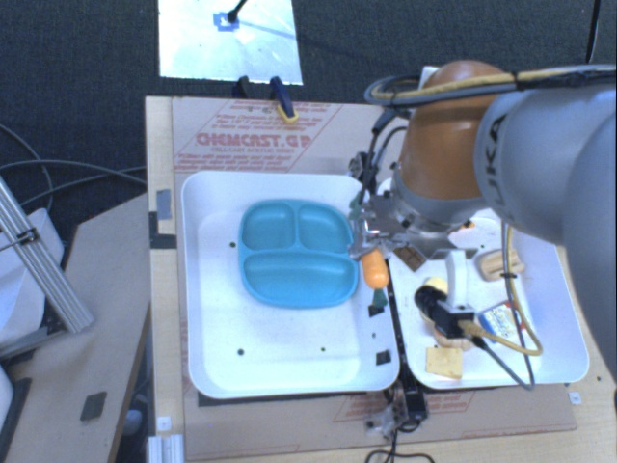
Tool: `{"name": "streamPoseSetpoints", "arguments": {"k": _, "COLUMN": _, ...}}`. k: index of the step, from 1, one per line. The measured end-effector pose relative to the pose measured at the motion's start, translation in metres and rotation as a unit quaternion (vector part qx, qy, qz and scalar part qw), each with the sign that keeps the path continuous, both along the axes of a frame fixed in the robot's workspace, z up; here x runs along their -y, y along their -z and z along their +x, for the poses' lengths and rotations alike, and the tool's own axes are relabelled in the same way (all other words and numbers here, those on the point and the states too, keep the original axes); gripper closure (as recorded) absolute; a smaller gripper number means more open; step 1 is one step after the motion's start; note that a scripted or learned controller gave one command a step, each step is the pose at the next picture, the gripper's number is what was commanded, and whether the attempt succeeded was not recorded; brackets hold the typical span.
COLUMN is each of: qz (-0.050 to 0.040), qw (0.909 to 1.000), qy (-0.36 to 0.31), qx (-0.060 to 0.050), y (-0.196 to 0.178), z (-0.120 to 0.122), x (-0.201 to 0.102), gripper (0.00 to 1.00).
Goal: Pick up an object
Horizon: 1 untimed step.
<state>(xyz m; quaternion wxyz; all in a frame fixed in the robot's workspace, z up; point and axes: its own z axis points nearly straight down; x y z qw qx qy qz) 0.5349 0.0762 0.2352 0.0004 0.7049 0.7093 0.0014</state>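
Nearest the viewer, a tan square piece (443, 362) lies in the right bin (569, 355). Farther back, the gripper (364, 249) hangs over the bins' shared edge, beside a blue divided plate (294, 256) in the left bin (207, 355). An orange object (374, 271), long axis running near to far, sits just below it; I cannot tell whether the pincer holds it. Lifting straight up seems wise.

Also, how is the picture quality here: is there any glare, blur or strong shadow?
In the camera view, the light is even and soft. The metal sheet behind the bench shines pale with glare. The blue divided plate and the left bin are sharp. The arm's grey link close to the lens looks soft and hides part of the right bin.
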Motion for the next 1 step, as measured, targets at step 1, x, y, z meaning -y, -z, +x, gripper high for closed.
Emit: {"name": "streamPoseSetpoints", "arguments": {"k": 1, "qz": -0.0010, "qw": 1.0000, "qy": 0.003, "qx": -0.002, "y": 0.0203, "z": 0.0033, "x": 0.0069, "gripper": 1.00}}
